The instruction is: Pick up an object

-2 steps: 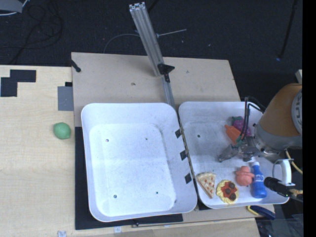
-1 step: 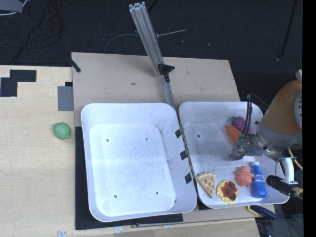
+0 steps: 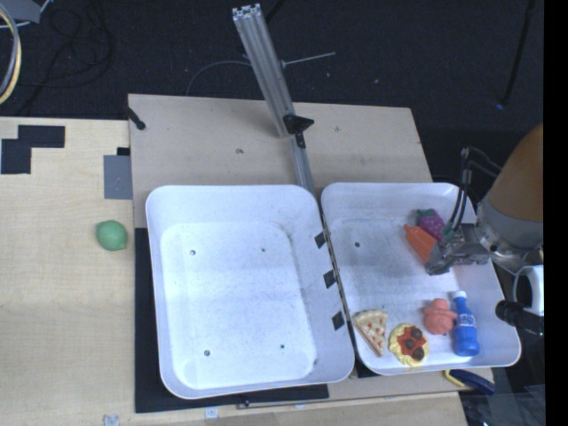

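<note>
Progress: pick not done | tool (image 3: 437,264) low beside toy carrot (image 3: 419,240) in right bin (image 3: 382,211) | grip state: cannot tell | left: grasp, lift

The gripper (image 3: 437,263) is down inside the right bin (image 3: 382,204), hovering by the orange toy (image 3: 419,239) and the purple piece (image 3: 430,222) behind it. Along that bin's front edge sit a pizza slice (image 3: 372,329), a round yellow-and-red toy (image 3: 408,343), a pink lump (image 3: 437,316) and a blue bottle (image 3: 463,327). The left bin (image 3: 177,204) lies just beside it, and a green ball (image 3: 112,235) rests well apart on the wooden bench (image 3: 53,282).
</note>
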`<move>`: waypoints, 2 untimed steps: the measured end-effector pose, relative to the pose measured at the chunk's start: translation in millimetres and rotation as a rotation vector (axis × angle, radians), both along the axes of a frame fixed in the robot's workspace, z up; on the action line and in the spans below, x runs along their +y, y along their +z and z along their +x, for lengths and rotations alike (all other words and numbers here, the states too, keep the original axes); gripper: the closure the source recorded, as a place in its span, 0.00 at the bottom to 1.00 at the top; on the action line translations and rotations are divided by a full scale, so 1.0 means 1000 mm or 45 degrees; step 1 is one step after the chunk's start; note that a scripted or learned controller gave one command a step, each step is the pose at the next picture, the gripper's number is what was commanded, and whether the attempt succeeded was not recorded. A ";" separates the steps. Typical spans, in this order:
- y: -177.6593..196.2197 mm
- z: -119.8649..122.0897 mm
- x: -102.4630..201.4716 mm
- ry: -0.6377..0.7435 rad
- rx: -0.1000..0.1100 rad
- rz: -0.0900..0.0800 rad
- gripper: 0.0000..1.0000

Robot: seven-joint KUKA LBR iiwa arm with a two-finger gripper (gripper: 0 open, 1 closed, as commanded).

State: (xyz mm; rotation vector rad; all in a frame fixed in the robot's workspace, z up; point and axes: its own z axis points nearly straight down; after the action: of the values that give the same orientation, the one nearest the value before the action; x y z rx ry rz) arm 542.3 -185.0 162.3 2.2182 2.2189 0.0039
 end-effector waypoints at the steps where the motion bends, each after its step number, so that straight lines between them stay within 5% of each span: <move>1: 0.048 -0.007 -0.007 -0.002 0.002 0.000 1.00; 2: 0.096 -0.015 -0.008 -0.001 0.001 0.000 1.00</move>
State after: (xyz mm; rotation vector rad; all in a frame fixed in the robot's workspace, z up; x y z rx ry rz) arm 527.2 -193.4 257.9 2.2197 2.2180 0.0032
